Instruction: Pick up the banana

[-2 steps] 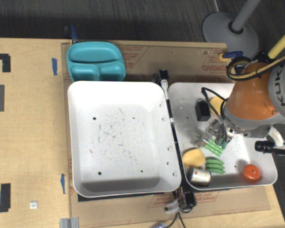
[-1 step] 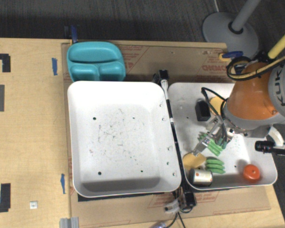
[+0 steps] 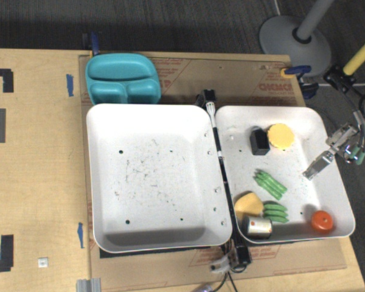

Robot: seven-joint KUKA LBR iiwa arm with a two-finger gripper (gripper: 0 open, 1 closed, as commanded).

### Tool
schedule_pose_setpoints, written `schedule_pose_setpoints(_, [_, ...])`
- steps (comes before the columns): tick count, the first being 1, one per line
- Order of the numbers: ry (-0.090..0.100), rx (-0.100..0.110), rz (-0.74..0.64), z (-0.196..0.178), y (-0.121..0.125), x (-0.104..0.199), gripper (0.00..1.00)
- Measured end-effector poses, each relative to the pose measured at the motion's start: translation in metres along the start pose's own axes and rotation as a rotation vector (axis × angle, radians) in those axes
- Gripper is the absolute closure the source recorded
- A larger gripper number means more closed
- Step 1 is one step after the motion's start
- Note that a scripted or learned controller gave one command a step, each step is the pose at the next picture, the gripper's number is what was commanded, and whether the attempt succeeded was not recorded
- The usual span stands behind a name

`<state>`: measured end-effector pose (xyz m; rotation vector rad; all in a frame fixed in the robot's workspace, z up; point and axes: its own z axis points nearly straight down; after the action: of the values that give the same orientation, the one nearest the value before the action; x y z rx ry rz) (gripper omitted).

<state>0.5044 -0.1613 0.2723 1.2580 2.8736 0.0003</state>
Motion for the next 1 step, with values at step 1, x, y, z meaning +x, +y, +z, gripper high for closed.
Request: schedule_pose_setpoints(1, [-0.002,-0.001,-0.049,0.1736,-0.0189,-0.0057,0.0])
